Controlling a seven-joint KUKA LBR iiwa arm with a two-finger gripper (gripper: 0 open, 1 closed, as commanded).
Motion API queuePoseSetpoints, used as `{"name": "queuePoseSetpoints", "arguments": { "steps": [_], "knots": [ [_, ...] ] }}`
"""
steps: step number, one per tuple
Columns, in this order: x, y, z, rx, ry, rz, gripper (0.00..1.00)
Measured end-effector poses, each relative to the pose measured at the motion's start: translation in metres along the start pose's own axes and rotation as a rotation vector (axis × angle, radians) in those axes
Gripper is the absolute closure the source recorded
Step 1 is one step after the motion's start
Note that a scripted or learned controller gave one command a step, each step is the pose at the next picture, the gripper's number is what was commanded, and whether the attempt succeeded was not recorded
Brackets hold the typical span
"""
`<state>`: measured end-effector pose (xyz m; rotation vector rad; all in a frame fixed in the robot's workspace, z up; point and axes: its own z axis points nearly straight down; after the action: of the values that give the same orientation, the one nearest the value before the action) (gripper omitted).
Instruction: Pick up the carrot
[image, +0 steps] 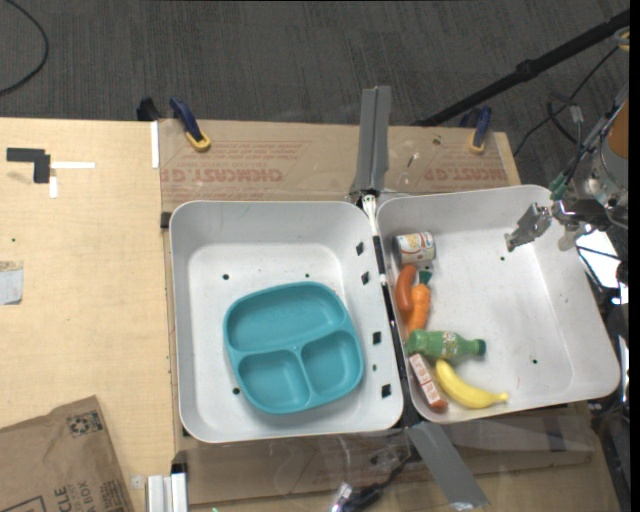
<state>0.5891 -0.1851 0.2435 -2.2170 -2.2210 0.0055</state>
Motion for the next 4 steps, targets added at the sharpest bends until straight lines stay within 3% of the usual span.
{"name": "queuePoseSetpoints", "arguments": {
  "steps": [1,2,3,4],
  "knots": [
    [0.069,0.053,0.05,-0.001,-0.001,-0.078,0.0],
    [0.085,0.023,0.132,-0.018,-0.004,-0.235,0.0],
    [0.087,0.017,0.138,-0.036,-0.009,-0.26,0.0],
    [0.084,0.012,0.138,-0.04,0.0,0.068,0.0]
  ]
}}
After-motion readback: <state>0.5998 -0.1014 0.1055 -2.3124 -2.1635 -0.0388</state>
